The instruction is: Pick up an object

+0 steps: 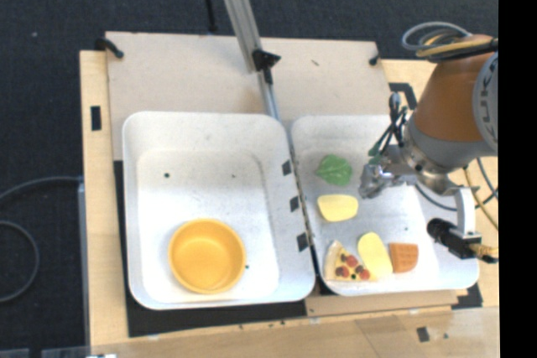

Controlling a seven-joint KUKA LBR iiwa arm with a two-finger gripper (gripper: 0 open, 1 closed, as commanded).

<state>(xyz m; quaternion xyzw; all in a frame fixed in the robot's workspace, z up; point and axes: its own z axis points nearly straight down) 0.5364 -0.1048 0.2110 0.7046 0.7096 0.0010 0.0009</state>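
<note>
The right bin (352, 130) holds a green leafy piece (335, 170), a pale yellow block (337, 208), a yellow oval piece (372, 254), an orange-brown block (404, 256) and a small pale piece with red dots (347, 266). My gripper (372, 180) hangs over the right bin, just right of the green piece and above the pale yellow block. Nothing shows between its tips. The left bin (151, 138) holds a yellow bowl (207, 255) near its front.
A slanted metal pole (242, 8) rises from behind the bins, ending at a clamp near their shared edge. Cables (432, 33) loop at the right behind the arm. A black part (447, 237) of the arm overhangs the right bin's right side.
</note>
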